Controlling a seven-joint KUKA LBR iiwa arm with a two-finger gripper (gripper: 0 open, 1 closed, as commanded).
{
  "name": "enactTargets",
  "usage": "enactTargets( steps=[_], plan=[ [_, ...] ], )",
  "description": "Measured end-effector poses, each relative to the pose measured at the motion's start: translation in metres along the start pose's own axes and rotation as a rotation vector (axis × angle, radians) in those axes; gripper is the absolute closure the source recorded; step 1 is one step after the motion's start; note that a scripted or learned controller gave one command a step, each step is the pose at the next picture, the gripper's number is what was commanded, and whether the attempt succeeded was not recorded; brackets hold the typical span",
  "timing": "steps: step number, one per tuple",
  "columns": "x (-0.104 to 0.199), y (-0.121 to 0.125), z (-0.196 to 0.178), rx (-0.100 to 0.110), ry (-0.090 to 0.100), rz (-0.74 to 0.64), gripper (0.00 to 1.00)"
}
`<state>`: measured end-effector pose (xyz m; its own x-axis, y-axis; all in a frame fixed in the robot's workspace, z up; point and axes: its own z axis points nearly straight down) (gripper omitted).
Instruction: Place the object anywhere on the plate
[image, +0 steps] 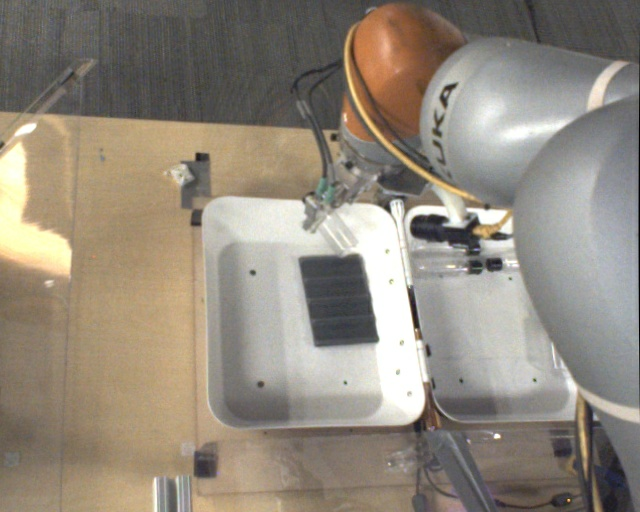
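Evidently we had the end effector (335, 215) over the far rim of the left shallow white plastic bin (228, 300), gripping what looked like a small clear, glassy object (341, 235) at its tip, though we could not tell how wide it stood. Just below it lay the dark grey ribbed rectangular plate (339, 299). We judged a short, slow descent over the plate's middle best before releasing.

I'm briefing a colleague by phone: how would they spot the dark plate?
Look at the left white bin. On its floor, right of centre, lies the dark plate, just below the claw. It is a flat, ridged, charcoal rectangle, the one dark slab there.
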<state>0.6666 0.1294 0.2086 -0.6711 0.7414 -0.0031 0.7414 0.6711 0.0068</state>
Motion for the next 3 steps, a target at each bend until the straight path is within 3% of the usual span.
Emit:
enactTargets(
  steps=[1, 2, 3],
  plan=[
    [0.062, 0.032, 0.023, 0.000, 0.001, -0.427, 1.00],
    [0.094, 0.052, 0.003, -0.003, 0.001, -0.889, 1.00],
    [0.079, 0.071, 0.039, -0.004, 0.000, -1.255, 1.00]
  ],
)
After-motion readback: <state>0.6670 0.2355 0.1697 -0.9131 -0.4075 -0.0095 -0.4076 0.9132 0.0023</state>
